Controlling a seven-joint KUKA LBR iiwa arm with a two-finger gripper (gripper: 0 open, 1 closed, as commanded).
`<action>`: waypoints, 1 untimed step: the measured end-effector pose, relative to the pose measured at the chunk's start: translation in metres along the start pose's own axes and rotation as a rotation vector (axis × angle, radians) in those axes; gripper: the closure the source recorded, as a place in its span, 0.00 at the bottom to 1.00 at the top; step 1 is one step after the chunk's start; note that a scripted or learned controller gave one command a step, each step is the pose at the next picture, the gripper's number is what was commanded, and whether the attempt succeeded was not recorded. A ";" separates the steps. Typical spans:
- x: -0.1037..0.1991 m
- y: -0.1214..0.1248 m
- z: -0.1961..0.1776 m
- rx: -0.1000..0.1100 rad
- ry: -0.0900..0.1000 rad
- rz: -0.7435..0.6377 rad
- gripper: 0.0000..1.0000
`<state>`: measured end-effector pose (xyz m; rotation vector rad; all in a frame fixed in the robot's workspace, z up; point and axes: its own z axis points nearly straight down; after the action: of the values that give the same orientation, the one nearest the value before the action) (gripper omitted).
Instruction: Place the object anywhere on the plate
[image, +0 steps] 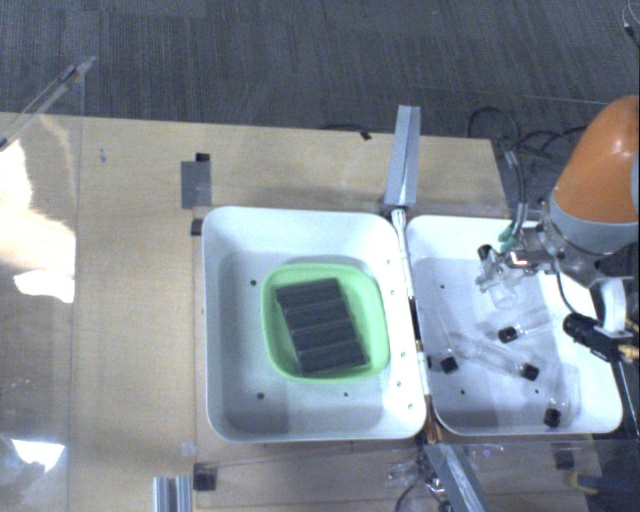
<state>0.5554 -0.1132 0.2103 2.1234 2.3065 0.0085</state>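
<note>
The arm's orange band (603, 168) sits nearest the camera, at the right edge, over the right bin (440, 400). Below it the gripper (505, 262) hangs above that bin's upper part, among clear plastic and dark small parts; whether the jaws are spread or pressed together cannot be told, and nothing is seen held between them. The left bin (225, 330) holds a green plate (272, 310), and a dark ribbed block (320, 325) lies flat on it, tilted slightly, well inside the rim. Judged from this layout, the object appears already placed on the plate and the task looks complete or close to it. Risks: should the program count this as unfinished, a fresh descent could push the block off or shift the plate against the bin wall. The loose cables (590, 335) near the wrist could also snag on the bin edge above the worktop (120, 300).
</note>
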 end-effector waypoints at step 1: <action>0.000 0.000 0.000 0.000 0.000 0.000 0.00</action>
<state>0.5554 -0.1132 0.2103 2.1231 2.3066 0.0084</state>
